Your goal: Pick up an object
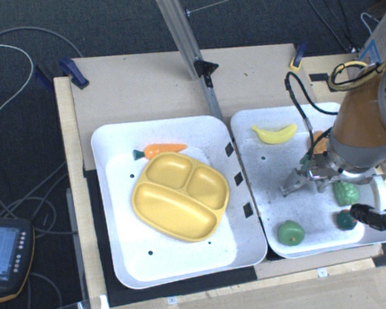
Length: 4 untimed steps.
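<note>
A: Okay, near edge first. What's closest to the camera?

B: Right bin [272, 242], front part: green apple-like ball [290, 232] near the front lip, small dark green piece [344, 220] to its right, pale green lumpy item [345, 192] just behind that. Loose, well apart, so probably scattered as grasp targets.

A: Arm?

B: Grey arm [362, 120] comes in from the right and hangs over the middle of that same bin. End effector [305, 179] sits low over bare bin floor, just left of the pale green item. Cannot tell how it is set, too small and blurred. Nothing visible in it.

A: So which object is the target?

B: My guess is the pale green item, it's nearest. Apple is further forward. Not lifted yet, by my read.

A: Farther back?

B: Yellow banana [275, 133] at the back of the right bin, away from the arm. Left bin [117, 214] holds a yellow divided plate [180, 195], tilted diagonally, and an orange carrot [164, 149] just behind it, touching or nearly so, can't tell.

A: Why two bins?

B: Likely one to pick from, one to drop in. Both rest on the bench [144, 86].
</note>
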Available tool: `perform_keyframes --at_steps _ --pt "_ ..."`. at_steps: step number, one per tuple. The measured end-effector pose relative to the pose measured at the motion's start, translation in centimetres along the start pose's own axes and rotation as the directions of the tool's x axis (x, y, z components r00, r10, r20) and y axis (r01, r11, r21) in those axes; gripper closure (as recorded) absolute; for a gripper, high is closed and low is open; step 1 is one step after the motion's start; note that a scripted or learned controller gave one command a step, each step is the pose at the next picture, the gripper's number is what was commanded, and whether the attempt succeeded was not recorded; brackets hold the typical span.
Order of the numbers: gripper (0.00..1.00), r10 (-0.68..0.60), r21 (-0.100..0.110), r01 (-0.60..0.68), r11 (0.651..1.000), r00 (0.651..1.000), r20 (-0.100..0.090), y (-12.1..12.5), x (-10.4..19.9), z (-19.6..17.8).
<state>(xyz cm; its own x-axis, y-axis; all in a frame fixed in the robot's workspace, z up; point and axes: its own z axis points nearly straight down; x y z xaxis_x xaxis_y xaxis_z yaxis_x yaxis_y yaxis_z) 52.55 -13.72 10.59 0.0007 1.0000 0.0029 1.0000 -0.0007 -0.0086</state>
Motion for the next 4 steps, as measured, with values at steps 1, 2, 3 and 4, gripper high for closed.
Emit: perform_keyframes --at_steps 1,2,3,4 --pt "0.0 -0.001 -0.004 0.001 1.0 1.0 0.001 0.0 0.0 1.4" --pt "1.0 -0.002 -0.008 0.002 1.0 1.0 0.0 0.1 0.1 0.2" --pt "1.0 -0.002 -0.014 0.002 1.0 1.0 0.004 -0.2 0.1 -4.1" --pt "1.0 -0.003 -0.016 0.003 1.0 1.0 0.004 0.6 0.6 -8.8"
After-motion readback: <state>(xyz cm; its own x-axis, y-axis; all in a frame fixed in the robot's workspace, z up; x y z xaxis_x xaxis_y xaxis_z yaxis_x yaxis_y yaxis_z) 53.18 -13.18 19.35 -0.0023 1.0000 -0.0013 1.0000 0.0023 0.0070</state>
